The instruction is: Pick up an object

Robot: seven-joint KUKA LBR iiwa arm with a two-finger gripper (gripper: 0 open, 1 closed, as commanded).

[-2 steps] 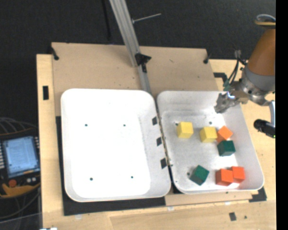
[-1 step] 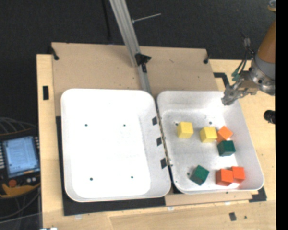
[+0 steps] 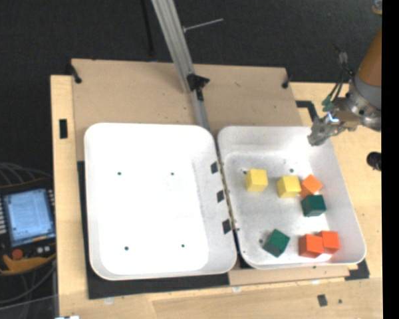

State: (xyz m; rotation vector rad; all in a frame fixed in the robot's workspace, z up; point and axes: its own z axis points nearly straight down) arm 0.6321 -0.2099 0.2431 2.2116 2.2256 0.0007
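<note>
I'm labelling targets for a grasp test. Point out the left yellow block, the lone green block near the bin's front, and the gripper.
left yellow block (image 3: 257, 180), camera view, top face
lone green block (image 3: 276, 242), camera view, top face
gripper (image 3: 317, 137), camera view, tip

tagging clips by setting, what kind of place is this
Probably a robotics lab bench: two white bins, coloured blocks in the right one, a gripper above its corner, and a teach pendant beside the bench.

pale wooden bench (image 3: 186, 85) on dark floor (image 3: 26, 25) — lit handheld screen (image 3: 25, 214) at left.
</note>
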